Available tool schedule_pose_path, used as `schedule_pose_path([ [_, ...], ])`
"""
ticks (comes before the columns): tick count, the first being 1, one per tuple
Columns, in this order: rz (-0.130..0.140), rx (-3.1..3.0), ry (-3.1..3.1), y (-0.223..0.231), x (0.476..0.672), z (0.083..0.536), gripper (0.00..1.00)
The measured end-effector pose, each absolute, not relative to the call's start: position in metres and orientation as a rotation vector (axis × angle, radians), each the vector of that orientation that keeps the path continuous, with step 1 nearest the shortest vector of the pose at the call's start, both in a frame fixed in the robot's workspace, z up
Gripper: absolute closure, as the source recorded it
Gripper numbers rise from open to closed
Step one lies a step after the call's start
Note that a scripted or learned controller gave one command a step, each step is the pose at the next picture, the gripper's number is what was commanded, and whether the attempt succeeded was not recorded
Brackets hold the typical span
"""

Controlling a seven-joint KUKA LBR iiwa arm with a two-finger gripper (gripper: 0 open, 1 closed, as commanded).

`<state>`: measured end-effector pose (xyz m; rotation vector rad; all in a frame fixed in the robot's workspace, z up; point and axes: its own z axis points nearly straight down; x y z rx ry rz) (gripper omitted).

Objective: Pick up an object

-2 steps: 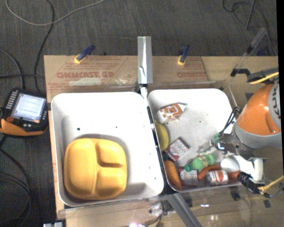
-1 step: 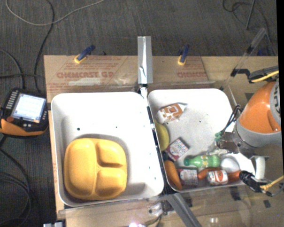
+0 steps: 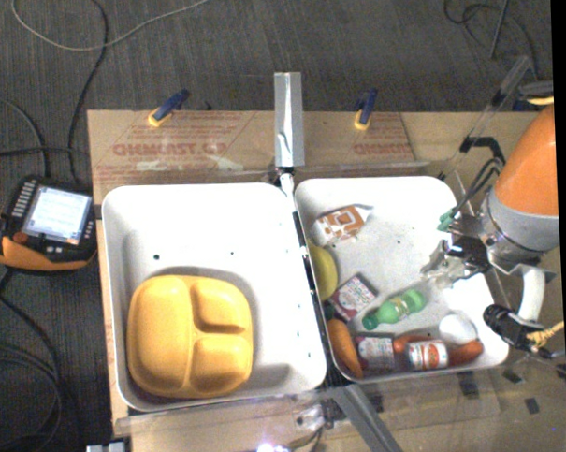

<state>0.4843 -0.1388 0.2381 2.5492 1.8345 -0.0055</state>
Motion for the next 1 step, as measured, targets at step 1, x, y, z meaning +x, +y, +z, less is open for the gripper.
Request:
schedule_pose_path([
  [1, -0.006, 2.549, 1.833, -0.1391, 0.4842, 0.2382, 0.0],
])
